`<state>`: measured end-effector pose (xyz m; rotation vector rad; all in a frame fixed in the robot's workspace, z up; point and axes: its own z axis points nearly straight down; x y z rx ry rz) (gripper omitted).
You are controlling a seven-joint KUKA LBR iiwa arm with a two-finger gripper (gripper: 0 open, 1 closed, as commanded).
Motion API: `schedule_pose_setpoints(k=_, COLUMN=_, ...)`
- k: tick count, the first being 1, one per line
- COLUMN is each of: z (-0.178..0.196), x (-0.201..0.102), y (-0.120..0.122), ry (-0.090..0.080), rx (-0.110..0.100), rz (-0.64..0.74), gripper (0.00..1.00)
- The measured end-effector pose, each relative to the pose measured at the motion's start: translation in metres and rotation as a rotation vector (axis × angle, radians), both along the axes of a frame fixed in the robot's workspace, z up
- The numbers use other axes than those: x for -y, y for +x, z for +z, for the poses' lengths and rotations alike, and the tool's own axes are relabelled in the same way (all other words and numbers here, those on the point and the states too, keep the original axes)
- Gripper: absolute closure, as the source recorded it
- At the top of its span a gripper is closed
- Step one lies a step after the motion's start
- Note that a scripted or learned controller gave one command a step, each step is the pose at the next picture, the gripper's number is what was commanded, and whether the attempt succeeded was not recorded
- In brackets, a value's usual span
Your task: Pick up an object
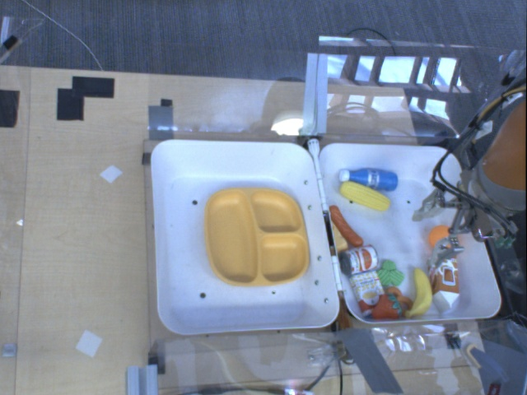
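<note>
Two smooth white bins (165, 245), glossy yellow divided plate (255, 235), round blue bottle (370, 178)

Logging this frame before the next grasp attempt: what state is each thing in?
Yellow tray: flat in left bin, compartments bare.
Blue bottle: lying on its side, right bin.
Corn: lying beside the bottle.
Can: on its side.
Banana: lying near the front wall.
Gripper: low over the right bin.

A yellow divided plate (255, 235) lies in the left bin (177, 303). Right of the plate, the right bin (412, 159) holds a blue bottle (370, 178), a corn cob (364, 196), a banana (421, 293) and a can (359, 260); the gripper (449, 225) hovers above that bin.
</note>
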<state>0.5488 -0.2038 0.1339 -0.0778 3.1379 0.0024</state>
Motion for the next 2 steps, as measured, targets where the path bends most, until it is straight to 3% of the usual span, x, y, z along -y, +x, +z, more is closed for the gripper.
schedule_pose_setpoints(k=1, z=-0.044, x=-0.085, y=0.042, ry=0.000, rx=0.012, rz=-0.130, gripper=0.00)
schedule_pose_setpoints(k=2, z=-0.028, x=-0.002, y=0.032, ry=-0.002, rx=0.008, rz=-0.394, gripper=0.00)
